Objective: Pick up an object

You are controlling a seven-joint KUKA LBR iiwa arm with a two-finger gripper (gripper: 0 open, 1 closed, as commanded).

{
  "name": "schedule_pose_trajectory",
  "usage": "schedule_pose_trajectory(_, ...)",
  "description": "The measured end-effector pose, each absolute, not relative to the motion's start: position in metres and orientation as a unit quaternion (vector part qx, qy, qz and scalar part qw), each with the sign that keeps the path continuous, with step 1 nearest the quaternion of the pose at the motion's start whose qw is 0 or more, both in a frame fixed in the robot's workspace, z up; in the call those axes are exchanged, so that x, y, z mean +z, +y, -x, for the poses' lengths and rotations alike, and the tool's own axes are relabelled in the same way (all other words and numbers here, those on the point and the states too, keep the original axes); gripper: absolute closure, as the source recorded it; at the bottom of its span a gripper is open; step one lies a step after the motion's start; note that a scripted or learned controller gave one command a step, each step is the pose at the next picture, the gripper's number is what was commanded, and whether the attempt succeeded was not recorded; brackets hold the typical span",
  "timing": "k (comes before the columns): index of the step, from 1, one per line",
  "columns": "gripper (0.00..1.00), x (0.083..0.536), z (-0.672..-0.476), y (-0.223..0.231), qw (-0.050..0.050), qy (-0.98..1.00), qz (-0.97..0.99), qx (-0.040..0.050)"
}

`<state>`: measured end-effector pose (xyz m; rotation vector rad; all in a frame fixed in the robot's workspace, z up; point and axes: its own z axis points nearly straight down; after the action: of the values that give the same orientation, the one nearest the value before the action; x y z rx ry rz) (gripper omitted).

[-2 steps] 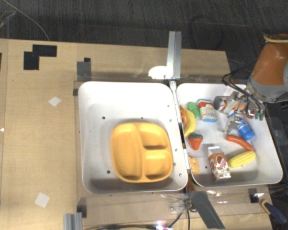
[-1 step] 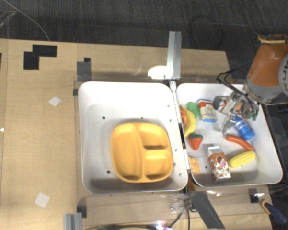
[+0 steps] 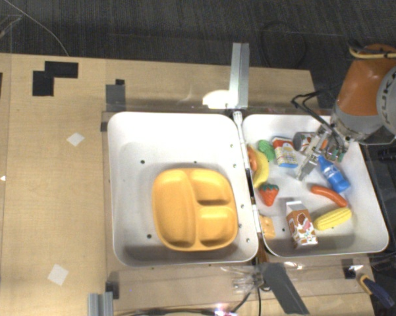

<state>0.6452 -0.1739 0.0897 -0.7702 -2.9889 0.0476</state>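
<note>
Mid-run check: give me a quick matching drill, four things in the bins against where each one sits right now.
Things:
1. yellow divided tray
2. strawberry
3. corn cob
4. blue bottle

Places:
A. right bin, against its left wall, below the banana
B. right bin, just beside the claw
C. left bin
D. right bin, near its lower right corner, below the red chili

Pairs: 1-C, 2-A, 3-D, 4-B
</note>
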Motion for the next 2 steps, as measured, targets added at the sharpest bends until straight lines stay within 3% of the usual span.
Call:
schedule_pose_trajectory(1,0.0,0.09,-0.636,-0.135,0.012,-0.962,0.273,0.0132)
schedule_pose_trajectory(2,0.0,0.089,-0.642,-0.197,0.028,-0.951,0.309,-0.0042)
